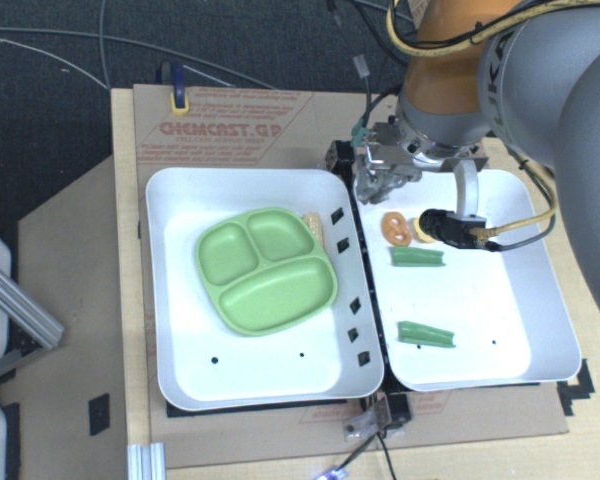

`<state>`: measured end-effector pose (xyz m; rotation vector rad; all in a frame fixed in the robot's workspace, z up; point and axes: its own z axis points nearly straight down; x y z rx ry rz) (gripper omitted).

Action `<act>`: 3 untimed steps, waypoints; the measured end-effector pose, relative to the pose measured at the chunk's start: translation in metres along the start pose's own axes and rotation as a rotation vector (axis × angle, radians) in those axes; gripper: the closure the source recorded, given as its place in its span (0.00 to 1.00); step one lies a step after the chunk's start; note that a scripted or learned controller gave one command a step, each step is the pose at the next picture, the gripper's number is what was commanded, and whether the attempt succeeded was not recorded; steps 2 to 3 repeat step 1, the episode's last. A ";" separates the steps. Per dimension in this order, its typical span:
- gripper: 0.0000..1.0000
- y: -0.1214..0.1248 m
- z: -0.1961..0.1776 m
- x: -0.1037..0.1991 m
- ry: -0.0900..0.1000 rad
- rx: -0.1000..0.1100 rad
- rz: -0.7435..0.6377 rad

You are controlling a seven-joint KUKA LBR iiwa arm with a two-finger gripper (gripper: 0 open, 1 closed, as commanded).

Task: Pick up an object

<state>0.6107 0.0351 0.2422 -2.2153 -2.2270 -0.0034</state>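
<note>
Gripper is positioned low over the right bin's upper left corner; whether its fingers are open cannot be told. 2 green pieces and an orange ring are seen in that bin. A green divided plate is set in the left bin.

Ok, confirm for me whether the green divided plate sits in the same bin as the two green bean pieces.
No: the green divided plate lies in the left bin, while both green bean pieces lie in the right bin.
</note>
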 end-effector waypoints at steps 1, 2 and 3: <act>1.00 0.016 0.007 0.055 0.000 0.000 -0.001; 1.00 0.016 0.007 0.055 0.000 0.000 -0.001; 1.00 0.016 0.007 0.055 0.000 0.000 -0.001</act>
